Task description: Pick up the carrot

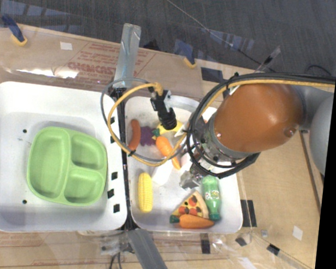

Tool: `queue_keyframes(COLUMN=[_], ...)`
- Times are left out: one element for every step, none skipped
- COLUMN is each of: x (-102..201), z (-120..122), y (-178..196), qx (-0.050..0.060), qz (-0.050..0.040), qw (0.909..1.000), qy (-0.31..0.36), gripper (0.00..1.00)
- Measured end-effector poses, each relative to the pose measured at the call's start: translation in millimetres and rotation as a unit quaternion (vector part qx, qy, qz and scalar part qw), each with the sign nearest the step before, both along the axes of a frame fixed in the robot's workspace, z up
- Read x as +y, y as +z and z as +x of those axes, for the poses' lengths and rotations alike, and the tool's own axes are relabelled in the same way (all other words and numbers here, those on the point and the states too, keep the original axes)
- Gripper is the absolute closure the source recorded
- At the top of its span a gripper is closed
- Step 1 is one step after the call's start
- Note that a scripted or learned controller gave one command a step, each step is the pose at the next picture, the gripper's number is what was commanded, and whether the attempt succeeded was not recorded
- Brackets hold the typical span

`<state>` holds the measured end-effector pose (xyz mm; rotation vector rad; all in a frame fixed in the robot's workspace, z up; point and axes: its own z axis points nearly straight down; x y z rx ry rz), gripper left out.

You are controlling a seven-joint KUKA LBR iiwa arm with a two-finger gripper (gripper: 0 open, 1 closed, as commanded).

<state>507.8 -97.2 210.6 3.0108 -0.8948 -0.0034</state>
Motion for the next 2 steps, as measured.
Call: queue_keyframes(x=[43.0, 44.8], z=[-15.4, -15.0], y=[26.6, 35.2], qx=[0.001, 0.003], qz=[0.0019, 0.0031], qw=[0.9845, 0.9841], qy=[0.175, 0.177], gripper=[1.00, 1.00])
